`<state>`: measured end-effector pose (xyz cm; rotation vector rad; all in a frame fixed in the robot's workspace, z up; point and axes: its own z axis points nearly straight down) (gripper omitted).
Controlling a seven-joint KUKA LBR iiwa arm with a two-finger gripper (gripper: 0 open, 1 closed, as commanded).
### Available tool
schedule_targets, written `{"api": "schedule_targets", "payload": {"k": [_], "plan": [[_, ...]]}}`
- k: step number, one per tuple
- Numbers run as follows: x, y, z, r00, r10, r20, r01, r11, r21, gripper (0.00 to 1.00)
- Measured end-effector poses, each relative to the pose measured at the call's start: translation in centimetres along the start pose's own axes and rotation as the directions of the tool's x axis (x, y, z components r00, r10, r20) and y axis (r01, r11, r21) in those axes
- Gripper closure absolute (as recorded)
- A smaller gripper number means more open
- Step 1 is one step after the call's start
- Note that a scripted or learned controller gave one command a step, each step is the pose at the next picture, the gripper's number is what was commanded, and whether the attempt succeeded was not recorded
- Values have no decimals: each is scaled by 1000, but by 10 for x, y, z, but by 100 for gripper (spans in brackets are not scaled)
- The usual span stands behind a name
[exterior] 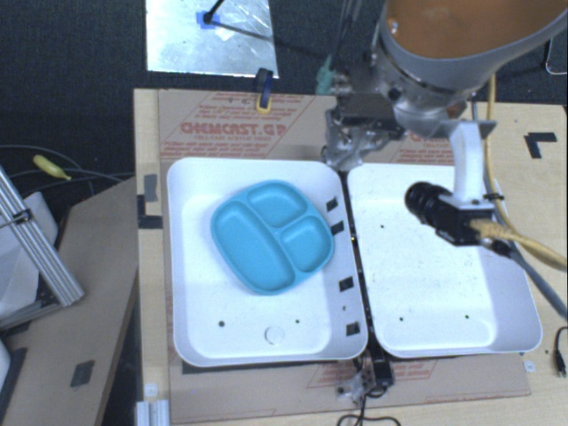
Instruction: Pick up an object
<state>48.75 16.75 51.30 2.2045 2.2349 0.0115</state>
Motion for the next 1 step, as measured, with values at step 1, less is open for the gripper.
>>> {"api": "schedule_targets", "payload": {"k": [1], "plan": [[-33, -1, 97, 1000, 17, 7, -17, 1000, 14, 100]]}}
